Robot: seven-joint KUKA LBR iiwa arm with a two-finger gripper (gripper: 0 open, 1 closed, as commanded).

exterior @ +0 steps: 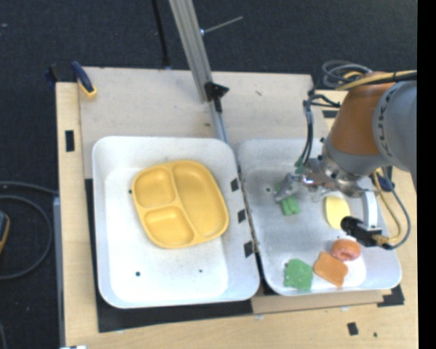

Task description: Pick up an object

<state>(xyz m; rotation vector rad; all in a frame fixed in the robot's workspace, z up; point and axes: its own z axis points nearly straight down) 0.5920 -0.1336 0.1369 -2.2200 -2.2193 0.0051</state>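
Observation:
My gripper hangs low over the upper middle of the right bin, at the end of the grey arm with its orange band. A small green block lies just below the gripper tip, touching or very close to it. I cannot tell whether the block is between the gripper's parts. A pale yellow piece lies to the right of it, partly under the wrist. Near the bin's front edge sit a green lump, an orange block and a round orange-red piece.
The left bin holds a yellow divided plate. A metal pole rises slantwise behind the bins. Cables loop off the wrist over the right bin's right side. A blue and yellow clamp sits at the bench's far left corner.

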